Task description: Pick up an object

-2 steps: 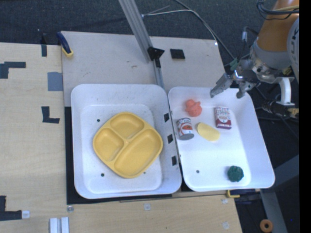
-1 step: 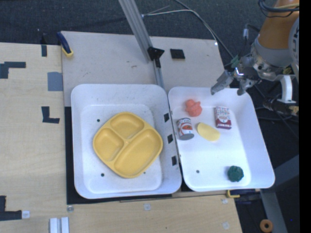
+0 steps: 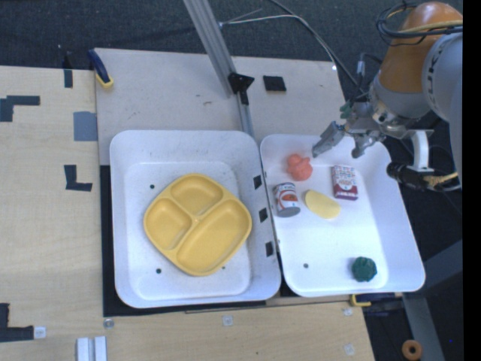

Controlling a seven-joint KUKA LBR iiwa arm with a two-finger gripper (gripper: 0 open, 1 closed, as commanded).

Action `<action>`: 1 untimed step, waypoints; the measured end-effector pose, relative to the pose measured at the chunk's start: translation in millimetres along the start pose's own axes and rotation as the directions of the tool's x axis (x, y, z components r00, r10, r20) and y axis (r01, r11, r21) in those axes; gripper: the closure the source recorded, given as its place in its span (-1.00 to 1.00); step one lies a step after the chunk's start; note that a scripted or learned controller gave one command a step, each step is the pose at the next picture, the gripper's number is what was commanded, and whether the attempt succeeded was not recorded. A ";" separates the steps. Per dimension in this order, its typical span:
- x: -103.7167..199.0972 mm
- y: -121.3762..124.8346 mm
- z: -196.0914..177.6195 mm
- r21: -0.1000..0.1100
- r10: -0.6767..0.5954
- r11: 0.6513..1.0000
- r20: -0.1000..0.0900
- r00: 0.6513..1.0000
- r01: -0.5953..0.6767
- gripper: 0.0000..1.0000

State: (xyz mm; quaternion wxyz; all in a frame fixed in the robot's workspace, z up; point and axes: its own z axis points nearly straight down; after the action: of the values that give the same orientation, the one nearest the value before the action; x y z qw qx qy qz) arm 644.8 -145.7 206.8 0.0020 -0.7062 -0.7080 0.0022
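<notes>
Objects for picking lie in the right bin, five of them in all. Toward its far side sits a soft orange-red lump, and just right of that a small red and white carton lying flat. Nearer, a short can with a red label stands close to the bin's left wall, with a pale yellow lemon-like piece just beside it on the right. Well apart from these, near the bin's near right corner, rests a small dark green ball.

Over the far edge of that bin hangs the gripper, its two fingers spread apart and pointing down, one above the bare floor right of the orange-red lump and the other above the far end of the carton. Nothing sits between them. The grey arm with its orange band comes in from the right.

In the left bin lies a yellow divided plate with three compartments, set roughly in the middle. Beyond the bins a slanted metal bar runs down to the gap between them, and a blue and yellow clamp grips the far left corner of the board
</notes>
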 end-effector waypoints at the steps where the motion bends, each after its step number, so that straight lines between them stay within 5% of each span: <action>1: 2.9 -8.3 62.1 0.002 0.001 1.000 0.000 1.000 -0.001 -1.00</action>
State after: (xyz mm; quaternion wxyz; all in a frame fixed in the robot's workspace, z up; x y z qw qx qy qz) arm 636.1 -142.8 144.7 0.0028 -0.7067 -0.7075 0.0027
